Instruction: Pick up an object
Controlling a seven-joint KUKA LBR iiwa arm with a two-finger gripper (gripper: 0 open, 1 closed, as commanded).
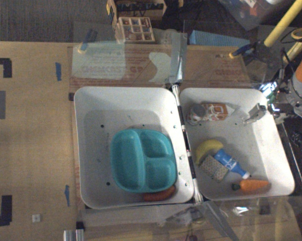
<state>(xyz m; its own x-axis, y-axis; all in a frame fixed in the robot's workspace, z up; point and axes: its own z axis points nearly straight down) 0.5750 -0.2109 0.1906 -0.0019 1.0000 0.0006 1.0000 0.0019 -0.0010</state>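
Right bin [271,134]: holds a banana [209,148], a blue tube [230,164], a grey sponge [214,168], a carrot [254,186] and a small packet [207,112] at the far wall.
Left bin [91,109]: holds a teal divided plate [141,160], a sausage [159,196] touching its near edge.
Gripper [255,113]: above the right bin's far right corner, grasping nothing; I cannot tell its state.
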